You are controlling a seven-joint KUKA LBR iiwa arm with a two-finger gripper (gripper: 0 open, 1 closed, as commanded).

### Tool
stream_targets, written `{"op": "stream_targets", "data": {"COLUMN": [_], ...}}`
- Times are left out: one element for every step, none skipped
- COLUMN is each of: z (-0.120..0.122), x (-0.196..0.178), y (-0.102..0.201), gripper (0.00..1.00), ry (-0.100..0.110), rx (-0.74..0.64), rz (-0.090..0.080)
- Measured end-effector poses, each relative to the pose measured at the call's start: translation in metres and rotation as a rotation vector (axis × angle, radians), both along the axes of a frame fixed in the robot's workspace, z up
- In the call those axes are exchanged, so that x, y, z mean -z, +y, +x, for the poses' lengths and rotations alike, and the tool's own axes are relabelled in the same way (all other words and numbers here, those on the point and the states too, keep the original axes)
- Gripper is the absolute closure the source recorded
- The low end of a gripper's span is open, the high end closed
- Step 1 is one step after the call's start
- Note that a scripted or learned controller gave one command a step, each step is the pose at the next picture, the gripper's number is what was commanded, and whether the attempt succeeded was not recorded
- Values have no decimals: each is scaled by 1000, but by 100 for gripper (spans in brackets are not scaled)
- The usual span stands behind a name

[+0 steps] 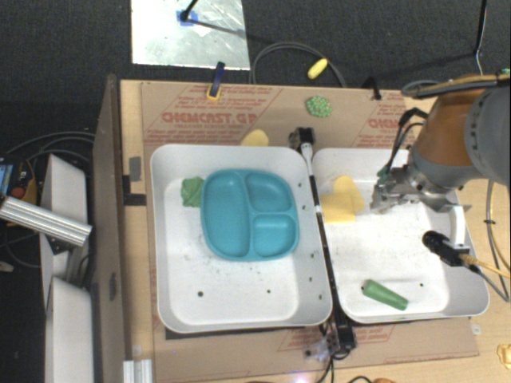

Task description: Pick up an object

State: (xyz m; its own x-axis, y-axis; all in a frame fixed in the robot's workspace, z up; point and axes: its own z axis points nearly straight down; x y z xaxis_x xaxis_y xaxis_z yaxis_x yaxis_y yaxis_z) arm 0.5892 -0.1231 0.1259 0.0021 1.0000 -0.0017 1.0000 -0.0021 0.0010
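Over the right bin (471, 298) hangs the gripper (383, 196), just right of the yellow piece (342, 200); whether it is apart or together I cannot tell; nothing is seen held; the green piece (386, 294) lies near this bin's front wall; left of this bin, the other bin (172, 294) carries a teal plate (248, 215).

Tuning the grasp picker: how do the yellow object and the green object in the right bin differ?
The yellow object is pale yellow and broad; the green object is green, slimmer and elongated. The yellow object lies at the right bin's upper-left, against the divider and close to the hand; the green object lies slantwise near the bin's front edge, apart from the hand. Both rest loose on the bin floor.
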Motion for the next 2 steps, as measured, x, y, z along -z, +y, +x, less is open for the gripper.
{"op": "stream_targets", "data": {"z": [2,71], "x": [1,43], "y": [2,36], "gripper": [0,0], "ry": [-1,-3], "rx": [-3,-11], "rz": [1,3]}}
